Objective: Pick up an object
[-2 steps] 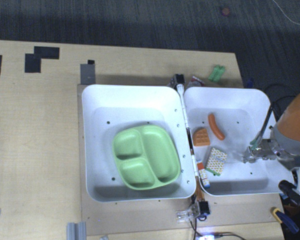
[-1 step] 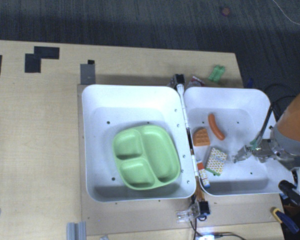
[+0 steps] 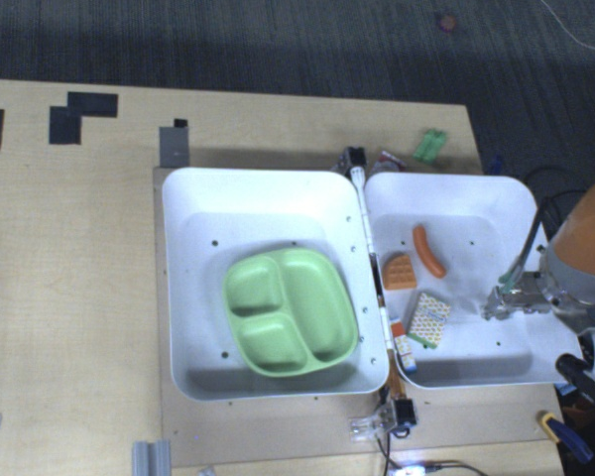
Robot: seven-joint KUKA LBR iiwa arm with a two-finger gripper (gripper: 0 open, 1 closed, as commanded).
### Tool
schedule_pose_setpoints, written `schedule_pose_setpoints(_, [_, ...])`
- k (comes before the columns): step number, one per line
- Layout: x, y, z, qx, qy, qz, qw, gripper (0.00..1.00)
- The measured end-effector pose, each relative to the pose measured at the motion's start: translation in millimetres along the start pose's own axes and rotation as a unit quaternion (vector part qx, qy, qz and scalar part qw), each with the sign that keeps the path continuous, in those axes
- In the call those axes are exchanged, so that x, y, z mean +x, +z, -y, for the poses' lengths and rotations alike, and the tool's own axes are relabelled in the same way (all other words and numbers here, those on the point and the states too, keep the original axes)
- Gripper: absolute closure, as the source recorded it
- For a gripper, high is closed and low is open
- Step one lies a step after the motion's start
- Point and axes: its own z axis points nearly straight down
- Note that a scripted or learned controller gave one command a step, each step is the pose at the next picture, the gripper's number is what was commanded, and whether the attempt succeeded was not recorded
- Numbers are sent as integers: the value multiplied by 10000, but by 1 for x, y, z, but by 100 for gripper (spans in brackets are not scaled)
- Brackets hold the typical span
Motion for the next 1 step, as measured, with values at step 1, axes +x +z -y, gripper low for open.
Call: schedule_pose_setpoints(1, [0, 0, 0, 1, 0, -1, 10000, 0])
